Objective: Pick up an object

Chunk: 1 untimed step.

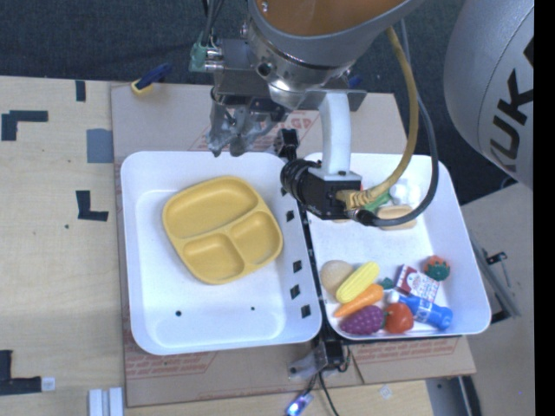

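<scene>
We are hovering our jaws (232,137) over the far edge of the left bin (143,258), above the yellow tray (222,229); we cannot tell their state. Toy corn (357,280), carrot (362,299) and grapes (363,321) are lying in the right bin (455,232).

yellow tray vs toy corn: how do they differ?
Place: the yellow tray lies alone in the left bin; the toy corn sits in the right bin, packed among other toy foods.
Size: the tray is far larger than the corn.
Shape: the tray is flat with three compartments; the corn is a small elongated cob.
Shared: both are yellow.
</scene>
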{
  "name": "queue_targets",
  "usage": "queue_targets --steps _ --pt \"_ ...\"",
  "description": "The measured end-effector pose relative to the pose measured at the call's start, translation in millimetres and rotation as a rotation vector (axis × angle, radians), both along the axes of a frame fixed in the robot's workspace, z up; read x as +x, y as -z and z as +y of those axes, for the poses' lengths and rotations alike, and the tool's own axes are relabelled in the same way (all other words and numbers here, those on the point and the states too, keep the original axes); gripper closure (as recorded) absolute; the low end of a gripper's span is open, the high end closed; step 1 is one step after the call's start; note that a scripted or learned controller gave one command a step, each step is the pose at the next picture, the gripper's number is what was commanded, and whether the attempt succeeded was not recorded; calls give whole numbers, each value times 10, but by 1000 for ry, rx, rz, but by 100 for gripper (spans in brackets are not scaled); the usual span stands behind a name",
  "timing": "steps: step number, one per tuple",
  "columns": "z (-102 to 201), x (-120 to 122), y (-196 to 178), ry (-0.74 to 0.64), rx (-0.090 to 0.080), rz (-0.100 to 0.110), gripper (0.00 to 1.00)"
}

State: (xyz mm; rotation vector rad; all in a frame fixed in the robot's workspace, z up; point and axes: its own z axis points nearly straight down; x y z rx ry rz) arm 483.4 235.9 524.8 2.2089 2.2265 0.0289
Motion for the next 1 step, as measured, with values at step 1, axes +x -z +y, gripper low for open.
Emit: queue_targets --steps 1 --pt "-333 -2 480 9 -12 23 100"
